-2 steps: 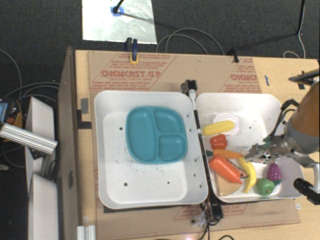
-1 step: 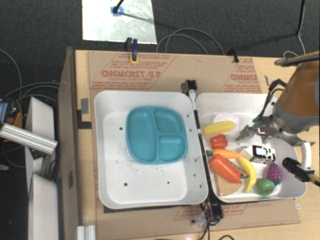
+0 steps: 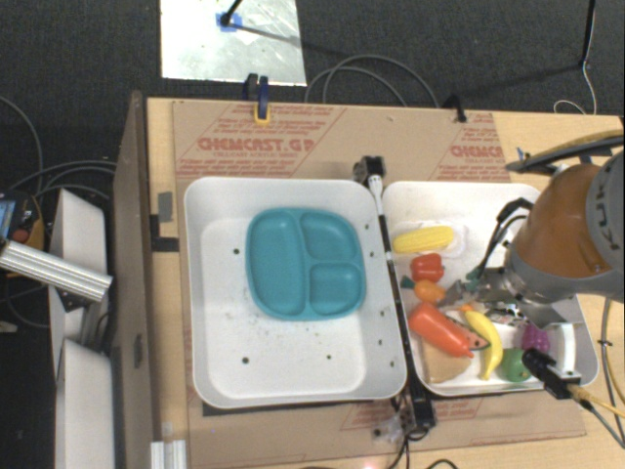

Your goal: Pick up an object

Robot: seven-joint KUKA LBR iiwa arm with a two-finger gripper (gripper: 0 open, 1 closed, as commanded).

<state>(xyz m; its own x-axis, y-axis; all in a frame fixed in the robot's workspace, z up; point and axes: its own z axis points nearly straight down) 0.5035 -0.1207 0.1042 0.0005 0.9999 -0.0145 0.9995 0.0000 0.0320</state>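
Lying apparently ungripped: yellow banana (image 3: 485,337).

dark carpet floor (image 3: 59,57) | cables (black) (image 3: 371,66) | cardboard-topped bench (image 3: 322,135)

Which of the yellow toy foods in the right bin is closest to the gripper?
The banana, lying just below the gripper. The yellow corn cob sits farther up the bin, near its top-left corner.

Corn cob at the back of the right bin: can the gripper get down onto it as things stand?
Probably yes. The corn cob lies bare, with nothing on top. The red pepper sits close beside it, and the gripper is low over the banana.
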